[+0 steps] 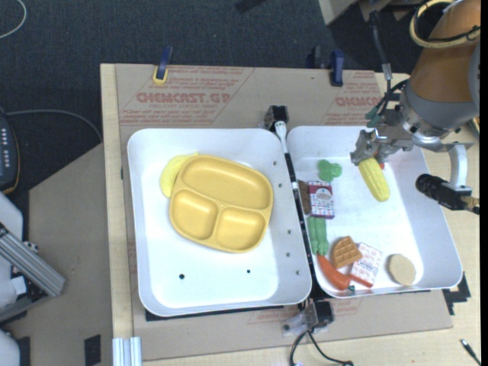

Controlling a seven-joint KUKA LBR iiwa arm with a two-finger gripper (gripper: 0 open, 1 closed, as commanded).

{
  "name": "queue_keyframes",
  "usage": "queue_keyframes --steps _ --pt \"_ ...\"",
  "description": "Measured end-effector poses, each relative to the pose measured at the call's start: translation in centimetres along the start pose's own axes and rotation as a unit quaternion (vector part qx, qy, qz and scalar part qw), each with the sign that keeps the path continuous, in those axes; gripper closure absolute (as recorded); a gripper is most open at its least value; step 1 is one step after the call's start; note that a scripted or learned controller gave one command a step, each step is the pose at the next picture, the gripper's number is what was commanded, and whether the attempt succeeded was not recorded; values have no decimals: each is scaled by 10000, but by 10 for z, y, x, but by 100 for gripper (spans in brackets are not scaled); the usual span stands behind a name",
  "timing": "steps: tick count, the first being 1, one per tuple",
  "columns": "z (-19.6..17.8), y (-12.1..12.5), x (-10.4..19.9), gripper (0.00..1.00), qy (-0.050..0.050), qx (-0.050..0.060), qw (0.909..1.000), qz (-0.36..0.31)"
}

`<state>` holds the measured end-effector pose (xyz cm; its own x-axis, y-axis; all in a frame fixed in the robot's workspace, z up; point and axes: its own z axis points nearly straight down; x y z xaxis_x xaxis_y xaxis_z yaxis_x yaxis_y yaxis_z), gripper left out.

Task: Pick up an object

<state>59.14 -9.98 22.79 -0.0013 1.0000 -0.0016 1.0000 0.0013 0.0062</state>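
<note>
You would have seen the yellow divided tray (219, 203) lying far to the pincer's left, in the left bin (149, 227), overlapping a yellow plate (171, 174). Nearer, still left of the pincer, a green piece (329, 169) and a small red packet (321, 200) lay in the right bin (435, 227). Below them sat a green vegetable (318, 235), a waffle (345, 251), a carrot (333, 274), a second packet (367, 261) and a round biscuit (402, 268). The arm (442, 75) reached in from the right over the bench (229, 90), wrist angled down. The pincer (368, 155) sat at the upper end of the corn cob (374, 178), fingers apparently pinching it, though you could not tell whether it was lifted.
</note>
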Motion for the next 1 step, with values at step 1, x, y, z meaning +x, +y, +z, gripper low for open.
queue_keyframes --steps 1 --pt "-7 -44 34 100 18 53 10000 -6"
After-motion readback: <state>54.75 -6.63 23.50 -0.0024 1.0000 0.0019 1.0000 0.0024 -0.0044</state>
